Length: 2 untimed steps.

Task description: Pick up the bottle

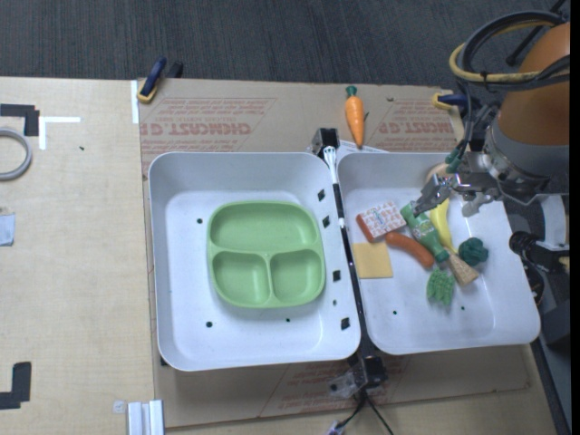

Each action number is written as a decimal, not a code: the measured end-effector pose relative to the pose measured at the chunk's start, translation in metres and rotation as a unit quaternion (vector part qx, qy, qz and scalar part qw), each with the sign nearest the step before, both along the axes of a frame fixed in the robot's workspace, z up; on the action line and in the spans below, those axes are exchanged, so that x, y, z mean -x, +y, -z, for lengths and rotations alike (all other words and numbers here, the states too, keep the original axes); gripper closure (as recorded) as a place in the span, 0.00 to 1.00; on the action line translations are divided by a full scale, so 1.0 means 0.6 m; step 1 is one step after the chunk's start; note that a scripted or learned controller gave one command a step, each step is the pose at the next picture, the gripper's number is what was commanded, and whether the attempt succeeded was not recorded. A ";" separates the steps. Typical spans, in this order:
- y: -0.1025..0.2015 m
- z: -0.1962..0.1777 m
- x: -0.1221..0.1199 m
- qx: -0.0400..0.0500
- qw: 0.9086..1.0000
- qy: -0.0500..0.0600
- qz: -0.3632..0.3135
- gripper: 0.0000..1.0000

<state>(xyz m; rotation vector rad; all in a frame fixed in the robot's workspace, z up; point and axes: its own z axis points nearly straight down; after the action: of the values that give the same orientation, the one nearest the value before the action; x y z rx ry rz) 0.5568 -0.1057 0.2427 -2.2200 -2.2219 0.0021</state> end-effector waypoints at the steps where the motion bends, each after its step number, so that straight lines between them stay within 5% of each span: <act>1: -0.048 0.239 0.130 0.000 0.993 -0.002 -0.121 0.00; 2: -0.051 0.222 0.128 0.003 0.993 -0.005 -0.118 1.00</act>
<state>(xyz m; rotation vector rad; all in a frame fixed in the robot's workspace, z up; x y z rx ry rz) 0.4800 -0.1366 0.1095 -1.9494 -2.4787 -0.0024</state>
